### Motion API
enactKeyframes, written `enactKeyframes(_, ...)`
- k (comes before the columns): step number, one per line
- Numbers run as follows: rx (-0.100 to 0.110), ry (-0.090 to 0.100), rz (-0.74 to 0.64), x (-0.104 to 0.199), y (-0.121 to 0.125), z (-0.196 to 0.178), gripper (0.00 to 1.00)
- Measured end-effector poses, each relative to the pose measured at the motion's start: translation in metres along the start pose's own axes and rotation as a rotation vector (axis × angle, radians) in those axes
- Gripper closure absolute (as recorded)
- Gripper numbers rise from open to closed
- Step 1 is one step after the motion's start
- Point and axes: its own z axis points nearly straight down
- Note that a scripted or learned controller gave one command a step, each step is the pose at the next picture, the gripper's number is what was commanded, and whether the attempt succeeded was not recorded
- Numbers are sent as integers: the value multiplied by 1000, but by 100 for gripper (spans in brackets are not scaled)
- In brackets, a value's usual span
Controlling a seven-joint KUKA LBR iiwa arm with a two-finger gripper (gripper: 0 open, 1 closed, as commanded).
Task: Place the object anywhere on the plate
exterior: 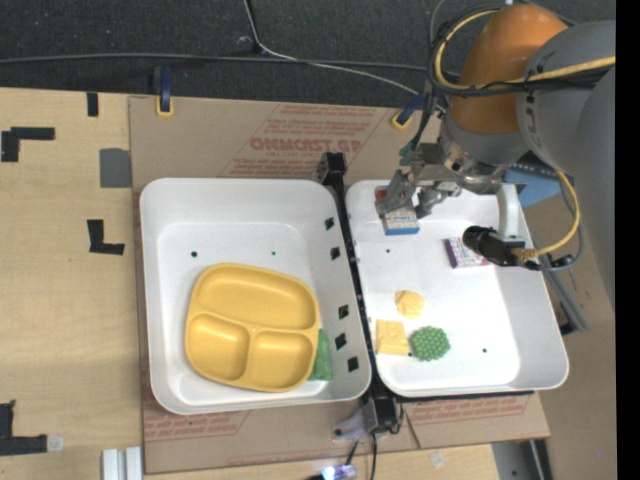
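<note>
Hand hangs over the right bin's far left corner, its grip impossible to tell; yellow plate sits in the left bin; green broccoli lies near right.

Grey arm coming in here, smooth rounded casing, and there's that glossy orange band bulging above the wrist. Black and yellow cables loop around the orange section and trail down the side. Below it, a metallic wrist block with dark fittings, a white bracket, and the small claw of grey metal parts
</note>
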Motion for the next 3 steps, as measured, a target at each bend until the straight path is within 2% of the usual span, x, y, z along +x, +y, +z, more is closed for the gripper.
enactKeyframes(2, 2, -1, 1, 87, -16, 4, 100)
enactKeyframes(3, 1, 0, -1, 138, -27, -6, 100)
